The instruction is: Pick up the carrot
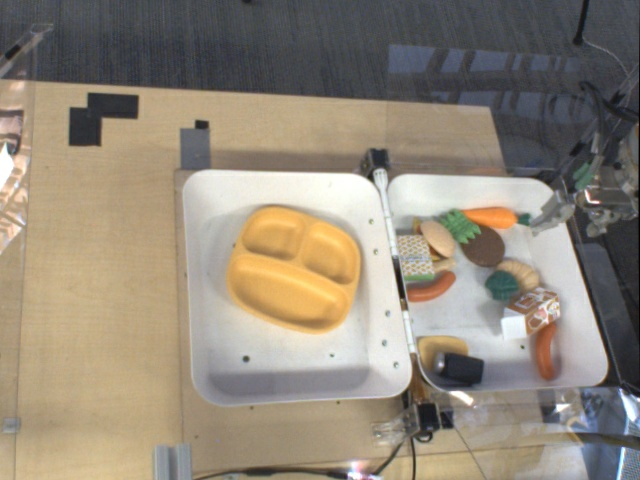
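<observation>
Approach step: pincer (553, 211) just beside carrot (489, 217) at right bin (590, 298) far edge; grip state unclear. Next: centre over carrot, descend, close.

Arm (612, 183) cut off at right edge; jaws indistinct.

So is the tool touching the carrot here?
Cannot tell. In the camera view the tool sits just right of the carrot at the right bin's far edge; its tip reaches near the carrot's end, but the picture is too blurry to show contact or gap.
</observation>
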